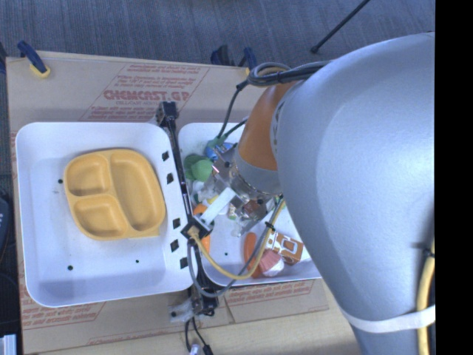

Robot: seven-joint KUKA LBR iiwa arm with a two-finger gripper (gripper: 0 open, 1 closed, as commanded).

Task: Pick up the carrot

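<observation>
On the cardboard-covered tabletop [133, 87] over grey carpet [148, 6], the gripper [230, 198] is down in the cluttered right bin [192, 134], its jaws' spread impossible to tell, the carrot [250, 245] lies in that bin toward the tabletop's near edge, and a yellow divided plate [114, 193] sits in the left bin [44, 272].

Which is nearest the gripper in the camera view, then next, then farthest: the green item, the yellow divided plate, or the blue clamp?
Starting from the gripper:
1. Green item, in the right bin, close beside the gripper.
2. Yellow divided plate, in the left bin.
3. Blue clamp, at the top-left corner of the bench.
</observation>
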